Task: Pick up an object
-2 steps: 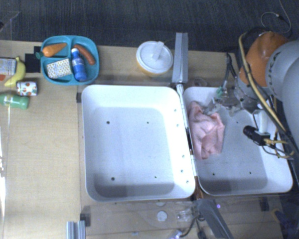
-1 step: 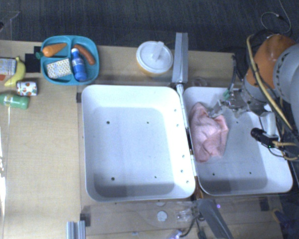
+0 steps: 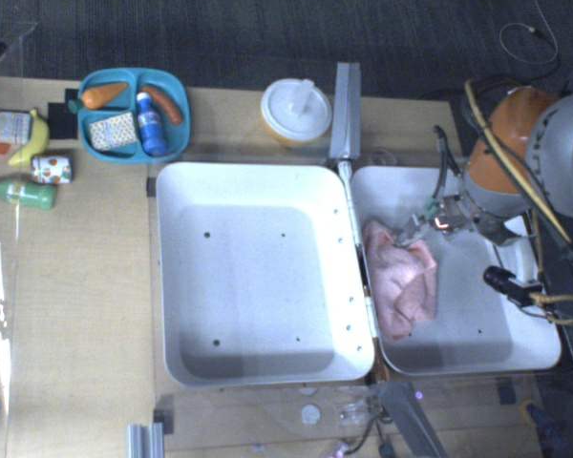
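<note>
**A:** Start at the far left of the frame. What's on the bench there?

**B:** A small carton [image 3: 5,127], a banana [image 3: 31,139], a little can [image 3: 52,169] and a green bottle [image 3: 19,193], all close together. Just right of them sits a blue divided tray [image 3: 177,98] with a carrot [image 3: 106,94], a blue bottle [image 3: 151,125] and a sausage-like piece in its compartments.

**A:** And moving toward the middle?

**B:** A white lidded cup [image 3: 296,111] stands at the top centre, above the left bin [image 3: 258,275], a shallow white tub with bare floor.

**A:** Where's the thing to be picked?

**B:** A crumpled pink cloth [image 3: 403,280] lies in the right bin [image 3: 477,342], against its left wall, running from the upper middle down toward the lower left of that bin.

**A:** The gripper?

**B:** The gripper [image 3: 430,219] is low in the right bin's upper part, at the cloth's top edge, touching or just above it. Whether it is clenched or released, I cannot tell. The grey arm with its orange band [image 3: 516,117] comes in from the upper right.
</note>
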Tool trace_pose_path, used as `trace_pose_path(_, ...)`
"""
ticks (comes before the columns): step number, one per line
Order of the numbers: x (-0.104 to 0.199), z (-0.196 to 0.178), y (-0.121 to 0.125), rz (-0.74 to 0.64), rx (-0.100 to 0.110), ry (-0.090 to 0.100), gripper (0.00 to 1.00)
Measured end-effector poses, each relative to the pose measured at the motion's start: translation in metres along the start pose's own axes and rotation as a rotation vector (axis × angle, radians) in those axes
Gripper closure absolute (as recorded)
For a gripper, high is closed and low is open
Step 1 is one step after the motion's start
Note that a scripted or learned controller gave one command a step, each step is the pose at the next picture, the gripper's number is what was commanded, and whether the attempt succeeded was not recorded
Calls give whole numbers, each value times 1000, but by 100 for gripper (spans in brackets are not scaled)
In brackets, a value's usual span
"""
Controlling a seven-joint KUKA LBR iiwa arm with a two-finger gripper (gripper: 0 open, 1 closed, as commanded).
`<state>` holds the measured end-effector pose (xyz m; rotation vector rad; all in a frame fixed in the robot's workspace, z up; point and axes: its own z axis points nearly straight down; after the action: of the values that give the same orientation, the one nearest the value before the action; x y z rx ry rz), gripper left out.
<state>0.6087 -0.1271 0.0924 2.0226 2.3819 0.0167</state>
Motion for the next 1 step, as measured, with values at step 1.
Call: trace_pose_path(1, 12, -2, -62, -152, -2, 0, 0)
